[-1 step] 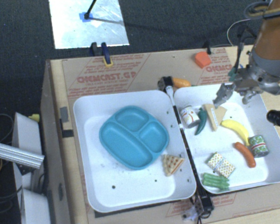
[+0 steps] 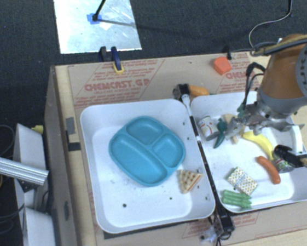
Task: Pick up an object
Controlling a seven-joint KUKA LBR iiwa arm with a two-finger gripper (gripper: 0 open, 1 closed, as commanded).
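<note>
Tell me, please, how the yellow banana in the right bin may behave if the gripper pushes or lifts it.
The banana looks like a smooth toy, so probably stiff, light and somewhat slippery. Its curved shape suggests it may pivot or rock when pushed. It lies close to the red sausage, which a push might nudge.

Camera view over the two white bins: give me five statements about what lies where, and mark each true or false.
1. The blue three-compartment plastic plate lies in the left white bin. True.
2. The yellow toy banana lies in the left bin. False: it lies in the right white bin.
3. The tan waffle-patterned wedge sits on the blue plate. False: it lies on the bin floor beside the plate.
4. The red toy sausage lies in the right bin, nearer the camera than the banana. True.
5. The small orange block lies outside both bins, on the board behind them. True.
</note>
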